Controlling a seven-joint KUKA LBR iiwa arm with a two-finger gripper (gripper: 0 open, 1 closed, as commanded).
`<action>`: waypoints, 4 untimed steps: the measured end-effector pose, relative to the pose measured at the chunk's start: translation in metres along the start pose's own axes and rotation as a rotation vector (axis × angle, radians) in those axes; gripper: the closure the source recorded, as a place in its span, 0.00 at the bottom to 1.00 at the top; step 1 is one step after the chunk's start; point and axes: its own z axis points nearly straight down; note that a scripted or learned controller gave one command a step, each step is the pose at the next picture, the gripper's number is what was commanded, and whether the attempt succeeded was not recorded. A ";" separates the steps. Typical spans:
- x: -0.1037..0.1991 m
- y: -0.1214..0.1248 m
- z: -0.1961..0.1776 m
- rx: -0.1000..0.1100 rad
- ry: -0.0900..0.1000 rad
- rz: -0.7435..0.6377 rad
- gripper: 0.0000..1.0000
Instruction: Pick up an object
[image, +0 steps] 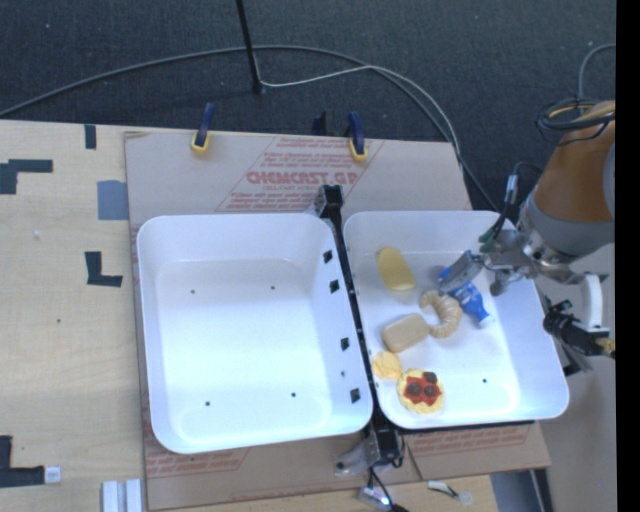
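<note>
Both bins (240, 235) look like smooth, glossy white plastic. Under them lies a matt brown cardboard sheet (290, 170) on a pale wood-grain bench (60, 300). Behind the bench, the floor (120, 50) is rough dark carpet.

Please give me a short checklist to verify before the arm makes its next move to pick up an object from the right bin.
1. Objects present in the right bin: ok. A yellow piece, a tan block, a curled beige piece, a blue item and a yellow-red toy lie there.
2. Claw over the right bin: ok, near the blue item.
3. Claw open or shut: cannot tell.
4. Object already held: cannot tell; nothing is clearly seen between the fingers.
5. Target apart from neighbours: not ok. The blue item touches the curled beige piece.
6. Divider away from the claw: ok.
</note>
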 end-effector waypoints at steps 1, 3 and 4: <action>0.032 0.026 -0.111 -0.007 -0.001 -0.030 0.00; -0.007 0.021 0.099 0.008 0.001 0.002 0.00; -0.006 0.023 0.085 0.000 0.000 0.000 1.00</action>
